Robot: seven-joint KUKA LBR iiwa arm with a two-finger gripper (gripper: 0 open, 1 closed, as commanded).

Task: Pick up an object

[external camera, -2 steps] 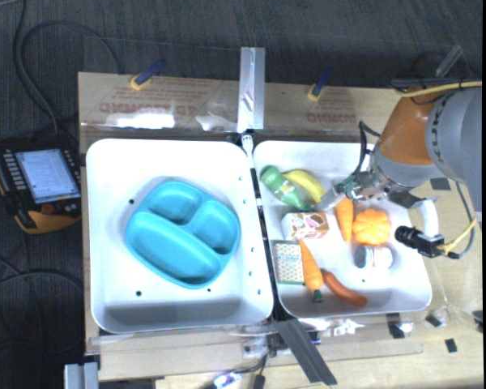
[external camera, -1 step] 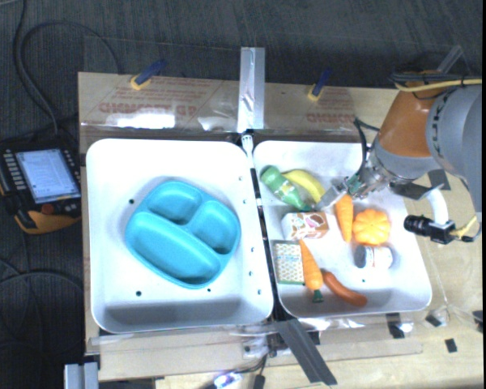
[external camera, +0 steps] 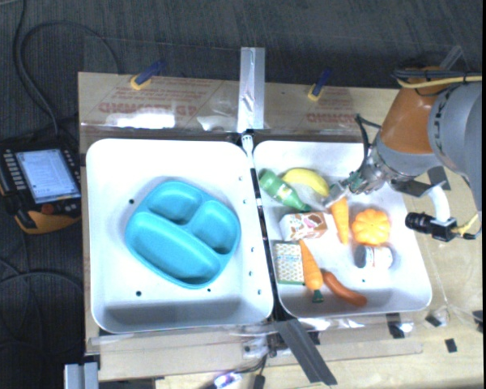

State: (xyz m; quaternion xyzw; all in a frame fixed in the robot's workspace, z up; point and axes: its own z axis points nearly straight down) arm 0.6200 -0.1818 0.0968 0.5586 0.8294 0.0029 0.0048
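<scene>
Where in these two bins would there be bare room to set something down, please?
Free floor rings the blue tray in the left bin, widest along its near wall. The right bin is crowded; bare patches lie near its far-right corner beside the pumpkin and its near-right corner past the sausage.

It was a robotics lab: a teach pendant (external camera: 39, 182) lay on dark carpet (external camera: 32, 314) off the desk's (external camera: 113, 96) left edge, cables (external camera: 32, 47) trailing nearby.

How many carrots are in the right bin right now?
2: one carrot stands mid-bin beside the pumpkin; the other carrot lies lower, beside the sausage. More may be hidden.
</scene>
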